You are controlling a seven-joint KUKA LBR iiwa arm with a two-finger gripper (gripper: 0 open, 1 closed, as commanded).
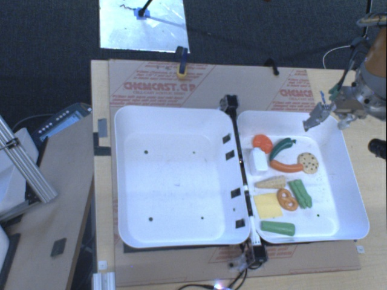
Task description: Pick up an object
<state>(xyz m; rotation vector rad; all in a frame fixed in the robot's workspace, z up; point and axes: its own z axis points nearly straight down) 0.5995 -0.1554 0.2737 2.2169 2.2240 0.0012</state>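
The right bin [347, 180] holds several toy foods. Among them are a red tomato [262, 142], a green pepper [283, 146], a white bottle [259, 160], an orange sausage [285, 167], a round cookie [308, 162], a pretzel [286, 199], a yellow cheese slab [268, 205] and a green cucumber [278, 227]. My gripper [331, 119] hovers over the bin's far right corner, above and to the right of the food. It is open with nothing between its fingers.
The left bin [175, 174] sits beside the right one, with a black clipped divider [237, 162] where they meet. A yellow and blue clamp [181, 62] stands at the bench's back edge. Grey equipment [24, 162] lies off the bench to the left.
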